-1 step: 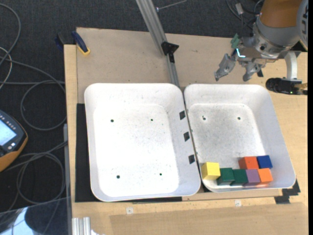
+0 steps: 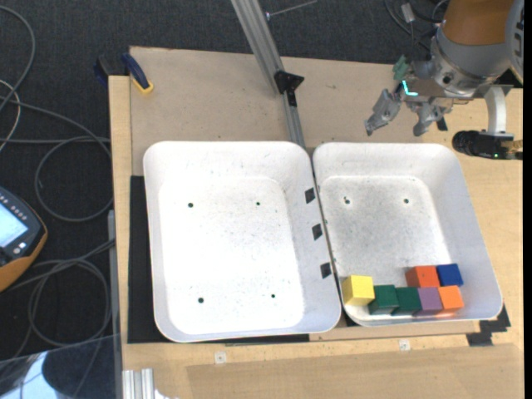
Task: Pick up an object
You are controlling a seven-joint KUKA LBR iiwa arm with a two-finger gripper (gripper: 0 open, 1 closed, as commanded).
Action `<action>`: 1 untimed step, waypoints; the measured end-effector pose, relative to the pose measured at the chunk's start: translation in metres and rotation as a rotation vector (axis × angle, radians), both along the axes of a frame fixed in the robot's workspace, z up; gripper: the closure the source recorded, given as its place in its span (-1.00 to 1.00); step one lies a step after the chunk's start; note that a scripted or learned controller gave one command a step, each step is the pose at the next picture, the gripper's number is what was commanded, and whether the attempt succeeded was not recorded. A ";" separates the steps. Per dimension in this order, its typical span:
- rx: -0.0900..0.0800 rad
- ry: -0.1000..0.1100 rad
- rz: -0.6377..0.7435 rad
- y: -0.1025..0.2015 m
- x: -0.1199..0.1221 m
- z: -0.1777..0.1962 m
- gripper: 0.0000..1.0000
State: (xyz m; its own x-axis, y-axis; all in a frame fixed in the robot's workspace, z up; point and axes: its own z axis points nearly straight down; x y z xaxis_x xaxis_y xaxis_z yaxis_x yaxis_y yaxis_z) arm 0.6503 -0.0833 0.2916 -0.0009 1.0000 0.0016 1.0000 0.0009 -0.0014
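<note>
Seven small blocks sit bunched along the near edge of the right bin [image 2: 465,191], packed into its front right corner. Counted by colour: one yellow block [image 2: 359,288] at the left end, two green blocks [image 2: 396,298] just beside it, one purple block [image 2: 430,299], two orange ones, the rear orange block [image 2: 426,276] and the front orange block [image 2: 450,297], and one blue block [image 2: 449,273]. Most of them touch their neighbours. Two white bins lie side by side; the left bin [image 2: 154,223] holds no blocks. One gripper [image 2: 406,120] hangs above the bench beyond the far rim of the right bin, its two fingers spread apart with nothing between them. All the blocks lie well apart from those fingers, at the opposite end of the bin.
</note>
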 end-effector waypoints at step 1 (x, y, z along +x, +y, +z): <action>-0.001 0.005 0.000 0.006 0.004 -0.046 -1.00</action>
